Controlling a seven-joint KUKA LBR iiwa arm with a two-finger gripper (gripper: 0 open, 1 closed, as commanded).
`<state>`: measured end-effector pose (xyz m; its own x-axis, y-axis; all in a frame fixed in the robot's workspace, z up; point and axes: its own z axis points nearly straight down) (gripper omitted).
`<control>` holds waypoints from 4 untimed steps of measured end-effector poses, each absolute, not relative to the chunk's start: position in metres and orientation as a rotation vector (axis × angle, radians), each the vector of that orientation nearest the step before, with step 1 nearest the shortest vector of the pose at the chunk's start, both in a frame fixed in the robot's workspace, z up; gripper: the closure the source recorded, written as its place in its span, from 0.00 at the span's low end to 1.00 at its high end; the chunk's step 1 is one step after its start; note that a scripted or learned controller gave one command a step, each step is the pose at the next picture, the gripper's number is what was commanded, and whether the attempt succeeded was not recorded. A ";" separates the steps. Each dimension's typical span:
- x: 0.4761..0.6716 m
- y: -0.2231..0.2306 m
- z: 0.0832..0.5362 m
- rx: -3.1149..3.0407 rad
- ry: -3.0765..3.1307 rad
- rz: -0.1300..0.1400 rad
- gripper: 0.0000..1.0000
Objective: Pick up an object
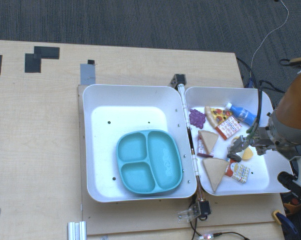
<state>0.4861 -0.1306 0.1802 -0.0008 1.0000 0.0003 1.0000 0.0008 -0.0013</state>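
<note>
My gripper (237, 150) hangs low over the middle of the right bin (260, 184), reaching in from the right. Just right of it lies a small yellow piece (247, 154). A red and white packet (239, 172) rests just below it. Left of the gripper sit a tan wedge (207, 142) and a larger tan triangle (214, 172). Farther back lie a pizza slice (218, 115), a blue bottle (242, 113), a red printed packet (230, 128) and a purple lump (196, 117). I see nothing lifted by the gripper.
The left bin (98, 134) holds a light blue divided plate (149, 161). A raised rim (187, 134) separates the two bins. The arm's grey and orange body (293, 116) covers the right bin's right side.
</note>
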 end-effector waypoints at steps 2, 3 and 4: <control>0.489 -0.114 0.107 -2.220 -2.227 -0.007 1.00; 0.488 -0.055 0.185 -2.217 -2.228 -0.005 1.00; 0.488 -0.056 0.185 -2.218 -2.227 -0.004 0.00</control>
